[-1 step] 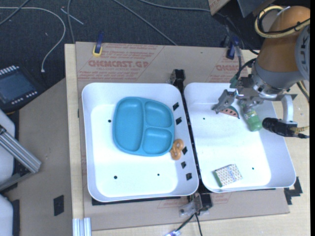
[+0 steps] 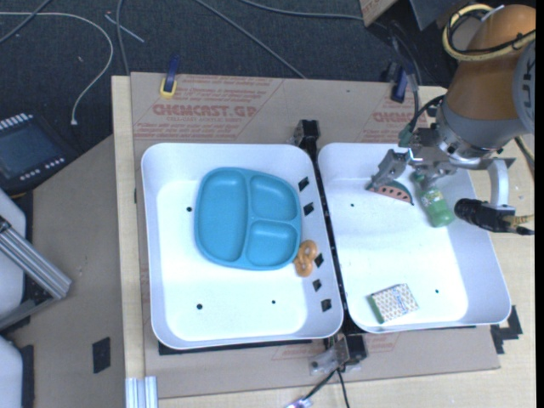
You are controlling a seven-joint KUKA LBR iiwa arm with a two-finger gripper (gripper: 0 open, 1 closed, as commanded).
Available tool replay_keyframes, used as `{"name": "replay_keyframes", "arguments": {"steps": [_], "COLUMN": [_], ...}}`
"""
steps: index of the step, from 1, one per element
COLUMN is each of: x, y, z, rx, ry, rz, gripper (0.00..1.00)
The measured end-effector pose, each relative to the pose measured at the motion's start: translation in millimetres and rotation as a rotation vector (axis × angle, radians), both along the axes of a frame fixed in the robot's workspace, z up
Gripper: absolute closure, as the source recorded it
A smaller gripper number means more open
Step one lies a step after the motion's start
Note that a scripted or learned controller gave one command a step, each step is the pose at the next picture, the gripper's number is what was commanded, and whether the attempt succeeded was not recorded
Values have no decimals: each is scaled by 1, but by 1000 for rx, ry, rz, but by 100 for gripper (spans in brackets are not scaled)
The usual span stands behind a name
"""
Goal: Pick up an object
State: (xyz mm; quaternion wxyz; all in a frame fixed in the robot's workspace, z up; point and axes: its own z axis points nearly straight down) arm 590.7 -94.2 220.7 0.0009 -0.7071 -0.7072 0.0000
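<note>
My gripper [image 2: 405, 178] hangs over the back of the right bin [image 2: 476, 300]. Its fingers [image 2: 384, 171] are spread open, and nothing shows between them. A red watermelon-slice toy [image 2: 393, 194] lies just below the left fingertip. A small green bottle [image 2: 436, 208] lies beside the right finger, at the gripper's near right side. A speckled square packet [image 2: 393, 302] rests near the front edge of the right bin. In the left bin [image 2: 170, 296], a small orange-brown pretzel-like piece [image 2: 304, 257] sits against the right rim of a blue divided plate [image 2: 246, 218].
The grey and orange arm [image 2: 489, 66] comes in over the right bin's back right corner. A black cable plug [image 2: 484, 213] sticks out beside it. Black clips [image 2: 319, 253] line the wall between the bins. Blue clamps [image 2: 169, 82] hold the cardboard bench top.
</note>
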Motion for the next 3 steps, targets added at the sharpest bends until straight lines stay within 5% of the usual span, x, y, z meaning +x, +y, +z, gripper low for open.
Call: {"name": "replay_keyframes", "arguments": {"steps": [2, 3], "x": [-4, -5], "y": [-9, -8], "z": [-121, -137], "rx": [1, 1], "ry": [6, 3], "rz": [-2, 0], "gripper": [0, 0]}}
